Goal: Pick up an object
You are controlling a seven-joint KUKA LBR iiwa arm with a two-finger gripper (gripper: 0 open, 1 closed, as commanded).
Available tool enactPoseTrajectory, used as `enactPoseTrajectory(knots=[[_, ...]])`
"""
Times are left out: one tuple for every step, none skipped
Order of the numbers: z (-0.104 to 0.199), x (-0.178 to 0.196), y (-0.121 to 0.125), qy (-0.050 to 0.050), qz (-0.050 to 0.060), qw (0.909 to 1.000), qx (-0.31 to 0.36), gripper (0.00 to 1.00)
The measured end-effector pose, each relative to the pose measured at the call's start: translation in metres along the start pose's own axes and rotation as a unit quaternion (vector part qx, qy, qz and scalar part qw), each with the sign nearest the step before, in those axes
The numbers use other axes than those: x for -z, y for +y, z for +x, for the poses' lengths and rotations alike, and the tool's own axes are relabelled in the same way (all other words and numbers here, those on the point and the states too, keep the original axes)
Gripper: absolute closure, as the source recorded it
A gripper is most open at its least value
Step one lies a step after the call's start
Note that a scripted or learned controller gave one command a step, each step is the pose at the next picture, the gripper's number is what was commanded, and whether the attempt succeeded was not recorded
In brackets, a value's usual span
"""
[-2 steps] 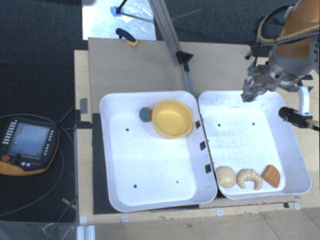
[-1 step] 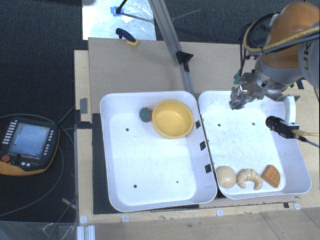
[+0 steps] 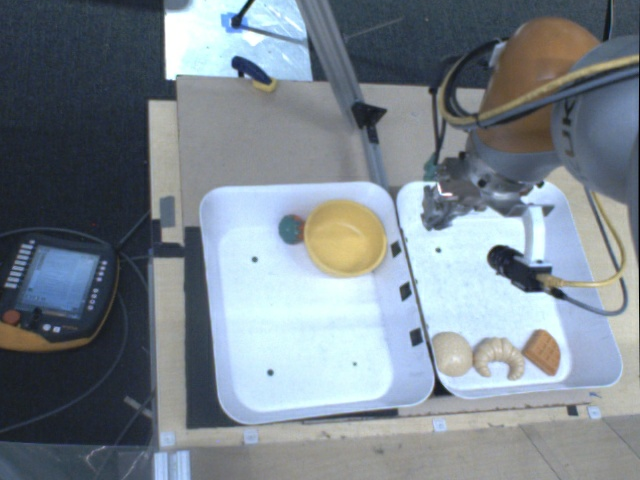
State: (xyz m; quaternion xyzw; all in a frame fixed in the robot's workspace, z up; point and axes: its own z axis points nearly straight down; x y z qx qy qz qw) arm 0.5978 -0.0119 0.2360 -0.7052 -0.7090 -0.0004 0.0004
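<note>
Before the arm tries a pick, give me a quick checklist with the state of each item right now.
1. Targets in the right bin: ok. An egg, a croissant and a waffle lie in a row along its near edge.
2. Targets in the left bin: ok. A yellow bowl sits at the far side with a small green ball touching it.
3. Claw over a target: not ok. It is at the right bin's far left corner, away from the row.
4. Claw carrying nothing: cannot tell.
5. Items spaced for a clean grasp: not ok. The egg and croissant sit nearly touching.
</note>
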Motion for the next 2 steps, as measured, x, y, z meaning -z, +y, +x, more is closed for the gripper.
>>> enactPoseTrajectory(knots=[[0.048, 0.005, -0.010, 0.000, 0.000, 1.0000, 0.000, 1.00], [0.098, -0.010, -0.027, 0.000, 0.000, 1.0000, 0.000, 1.00]])
